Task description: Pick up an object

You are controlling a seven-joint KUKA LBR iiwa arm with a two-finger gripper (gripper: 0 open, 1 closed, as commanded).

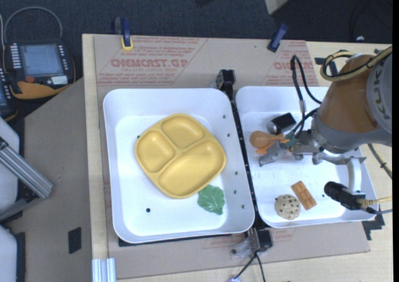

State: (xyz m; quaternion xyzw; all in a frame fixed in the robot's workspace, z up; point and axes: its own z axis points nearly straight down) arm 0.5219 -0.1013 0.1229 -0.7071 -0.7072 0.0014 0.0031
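Observation:
In the right bin point(355, 212), my gripper point(273, 155) reaches leftward from the grey and orange arm point(349, 109). Its tip lies just below and beside an orange pear-shaped toy point(262, 140) near the bin's left wall. I cannot tell whether it touches the toy. A small black and silver cylinder point(282, 121) lies just above it. Toward the front of this bin sit a speckled round cookie point(287, 206) and an orange wafer point(303, 194). The left bin point(118, 150) holds a yellow divided plate point(181, 155) and a green leafy piece point(212, 199).
A black ridge point(240, 150) separates the two bins. A black part of the arm point(341, 194) hangs over the right bin's front right corner. A control pendant point(38, 65) rests off the bench at the left. Cables point(299, 81) run along the arm.

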